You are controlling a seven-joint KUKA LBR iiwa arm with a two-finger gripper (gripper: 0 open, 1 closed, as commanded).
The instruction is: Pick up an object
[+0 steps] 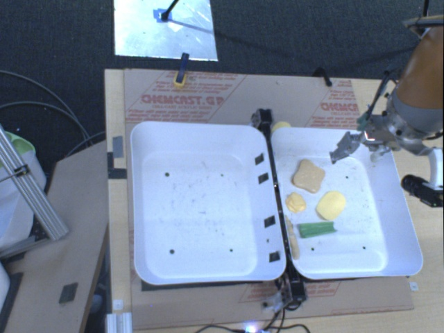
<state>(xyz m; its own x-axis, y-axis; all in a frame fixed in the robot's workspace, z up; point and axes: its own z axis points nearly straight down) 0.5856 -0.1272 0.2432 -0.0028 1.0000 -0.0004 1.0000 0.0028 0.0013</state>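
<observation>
— Step? Approach: gripper (345, 148) hovering above the right bin's (395, 207) far side, fingers apart, holding nothing.
— Targets? Tan piece (309, 175), two yellow lumps (331, 204), green stick (317, 229), mid-bin toward the left wall.
— Next? Probably shift left and nearer, descend, close.
— Writing? "CHEMCAST" in red on the board (182, 99).

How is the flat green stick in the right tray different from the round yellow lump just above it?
The flat green stick is long, narrow and straight-edged, while the round yellow lump is a plump, rounded blob. The stick is green; the lump is pale yellow. The stick lies nearer the front edge of the right white bin; the lump sits further in, just beyond it. Both rest loose on the bin's floor, apart from the gripper.
</observation>
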